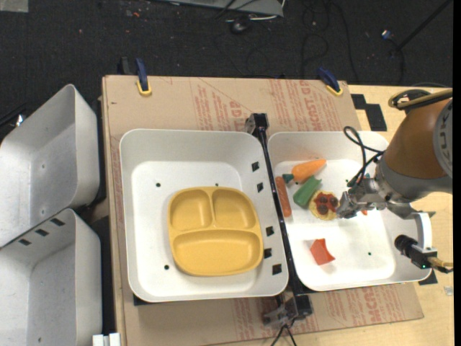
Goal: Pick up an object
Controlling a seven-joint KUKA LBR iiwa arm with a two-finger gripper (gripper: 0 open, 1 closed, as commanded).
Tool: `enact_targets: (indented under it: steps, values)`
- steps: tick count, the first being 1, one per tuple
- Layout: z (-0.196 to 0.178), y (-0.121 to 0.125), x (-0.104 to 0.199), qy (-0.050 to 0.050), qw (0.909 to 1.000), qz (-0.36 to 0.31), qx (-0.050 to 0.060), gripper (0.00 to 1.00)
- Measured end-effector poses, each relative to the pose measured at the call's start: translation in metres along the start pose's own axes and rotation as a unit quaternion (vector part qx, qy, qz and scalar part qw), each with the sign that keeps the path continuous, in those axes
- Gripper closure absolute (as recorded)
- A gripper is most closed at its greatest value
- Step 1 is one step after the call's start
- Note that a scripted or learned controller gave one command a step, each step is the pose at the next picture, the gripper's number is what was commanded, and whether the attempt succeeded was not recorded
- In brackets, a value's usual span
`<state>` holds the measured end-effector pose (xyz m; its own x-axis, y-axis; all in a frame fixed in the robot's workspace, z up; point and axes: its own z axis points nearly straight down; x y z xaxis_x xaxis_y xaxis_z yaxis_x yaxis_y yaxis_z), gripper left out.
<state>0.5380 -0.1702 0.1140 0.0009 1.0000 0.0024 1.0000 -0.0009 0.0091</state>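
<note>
The right bin point(374, 265) holds several small toy foods. An orange carrot point(309, 169) lies near its back, with a green piece point(306, 192) just below it. A long reddish-brown piece point(283, 196) lies along the bin's left wall. A dark red and yellow piece point(325, 204) sits in the middle, and a red wedge point(321, 251) lies nearer the front. My gripper point(351, 206) is low in the right bin, just right of the dark red and yellow piece. The wrist above it hides the fingertips.
The left bin point(144, 265) holds a yellow divided plate point(215, 231). A black divider point(272, 193) runs between the bins. The arm's orange band point(421, 143) hangs over the right bin's right side. Grey trays point(43, 193) stand off the bench at left.
</note>
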Motion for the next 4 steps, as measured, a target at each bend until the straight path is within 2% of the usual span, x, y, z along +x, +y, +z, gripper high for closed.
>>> enact_targets:
  steps: [1, 2, 3, 4]
  values:
    - [-0.045, 0.002, -0.007, -0.002, 1.0000, -0.001, 0.002, 1.00]
    - [-0.097, -0.004, -0.001, -0.002, 1.0000, -0.002, 0.002, 1.00]
    - [-0.159, -0.006, -0.007, -0.003, 1.0000, -0.002, 0.001, 1.00]
    - [-0.169, -0.005, -0.007, -0.002, 1.0000, -0.002, 0.003, 1.00]
